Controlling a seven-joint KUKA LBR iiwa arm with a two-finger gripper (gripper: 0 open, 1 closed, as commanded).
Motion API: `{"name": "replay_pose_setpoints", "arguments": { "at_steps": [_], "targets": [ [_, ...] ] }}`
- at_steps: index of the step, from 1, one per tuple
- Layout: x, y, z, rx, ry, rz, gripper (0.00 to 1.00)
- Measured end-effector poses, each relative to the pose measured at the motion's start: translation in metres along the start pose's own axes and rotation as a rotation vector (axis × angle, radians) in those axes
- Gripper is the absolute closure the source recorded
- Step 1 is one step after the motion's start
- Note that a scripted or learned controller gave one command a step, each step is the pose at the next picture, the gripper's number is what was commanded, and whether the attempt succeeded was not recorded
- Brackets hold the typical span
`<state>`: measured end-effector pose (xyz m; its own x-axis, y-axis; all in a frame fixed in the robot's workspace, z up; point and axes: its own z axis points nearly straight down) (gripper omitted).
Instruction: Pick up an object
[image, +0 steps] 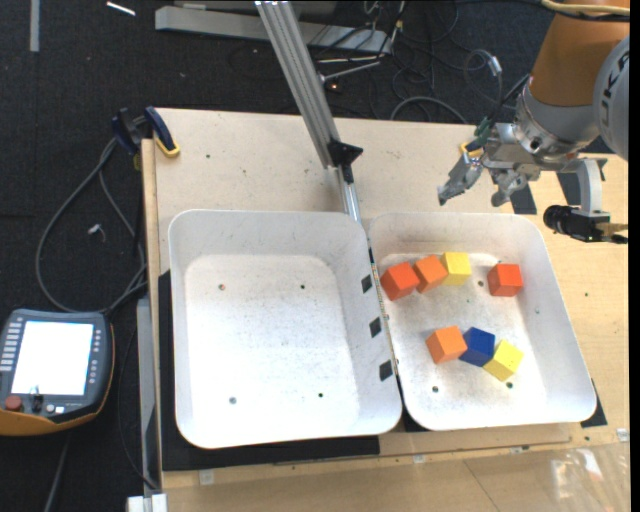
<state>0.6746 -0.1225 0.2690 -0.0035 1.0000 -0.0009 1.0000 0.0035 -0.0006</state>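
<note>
At far left, off the bench, a teach pendant with a lit screen rests on the dark floor, and beside it the left white bin sits on the bench. Next, the right bin holds seven blocks: orange, orange and yellow touching in a row, a red-orange block apart, then orange, blue and yellow clustered. Above that bin's back rim, the gripper hangs with fingers spread, grasping nothing.

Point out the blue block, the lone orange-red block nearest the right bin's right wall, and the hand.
blue block (480, 343): camera view, on its top face.
lone orange-red block (505, 278): camera view, on its top face.
hand (462, 181): camera view, midway between its fingertips, above the bench behind the right bin.
</note>
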Motion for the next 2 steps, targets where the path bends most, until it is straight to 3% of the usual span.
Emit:
{"name": "replay_pose_setpoints", "arguments": {
  "at_steps": [2],
  "targets": [
    [0.0000,0.0000,0.0001,0.000,0.000,0.000,0.00]
  ]
}}
